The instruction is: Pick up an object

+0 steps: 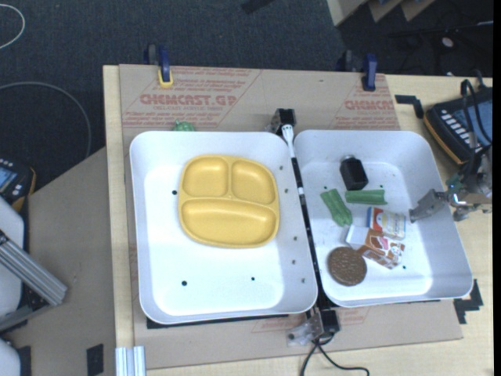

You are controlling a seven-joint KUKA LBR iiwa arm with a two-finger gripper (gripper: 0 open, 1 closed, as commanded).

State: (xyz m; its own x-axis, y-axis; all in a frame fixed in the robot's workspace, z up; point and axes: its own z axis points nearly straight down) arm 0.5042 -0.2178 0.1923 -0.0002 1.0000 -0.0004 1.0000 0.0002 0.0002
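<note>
The right bin (442, 269) holds a black block (353, 172) at the back. Below it lie a green stick (337, 207) and a flat green piece (365, 197). A white and orange packet (386, 238) sits near the middle, and a brown round disc (347, 265) lies toward the front. My gripper (438, 202) is low at the right bin's right rim, to the right of the packet and apart from all the objects. Nothing shows in its grasp.
In the left bin (149, 233) lies a yellow divided plate (229, 200). Both bins rest on a cardboard sheet (227, 92), which blue clamps (163, 61) hold at the back. A black and orange device (462, 124) sits beyond the right bin's far right corner.
</note>
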